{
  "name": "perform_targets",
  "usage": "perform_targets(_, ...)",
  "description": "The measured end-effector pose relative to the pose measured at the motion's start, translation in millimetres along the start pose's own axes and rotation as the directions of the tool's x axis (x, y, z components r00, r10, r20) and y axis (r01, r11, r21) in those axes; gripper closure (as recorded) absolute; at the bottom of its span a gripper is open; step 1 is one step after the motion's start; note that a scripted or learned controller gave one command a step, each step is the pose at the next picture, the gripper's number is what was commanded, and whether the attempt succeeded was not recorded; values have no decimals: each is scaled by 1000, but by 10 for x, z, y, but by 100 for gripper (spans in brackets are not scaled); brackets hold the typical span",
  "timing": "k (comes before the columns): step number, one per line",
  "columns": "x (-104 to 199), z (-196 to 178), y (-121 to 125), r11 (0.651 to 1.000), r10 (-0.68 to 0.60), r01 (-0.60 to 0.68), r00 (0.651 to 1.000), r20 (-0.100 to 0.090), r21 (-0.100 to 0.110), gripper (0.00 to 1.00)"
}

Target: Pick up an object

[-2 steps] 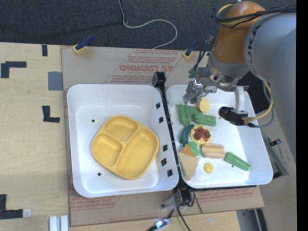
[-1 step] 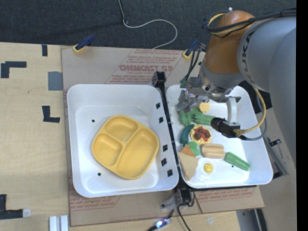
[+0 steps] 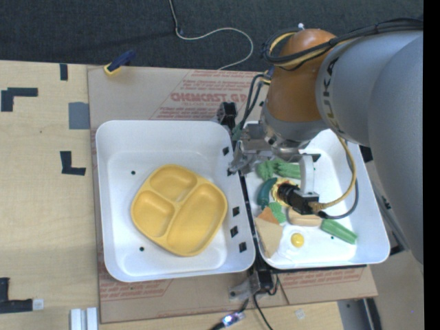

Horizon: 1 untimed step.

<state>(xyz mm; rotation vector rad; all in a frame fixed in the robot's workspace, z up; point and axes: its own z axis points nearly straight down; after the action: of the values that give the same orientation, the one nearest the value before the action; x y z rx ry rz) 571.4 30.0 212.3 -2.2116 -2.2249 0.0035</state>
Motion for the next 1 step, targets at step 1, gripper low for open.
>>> perform_targets(1, 418, -39, -434, 1000, 0, 0, 1000, 0, 1, 100)
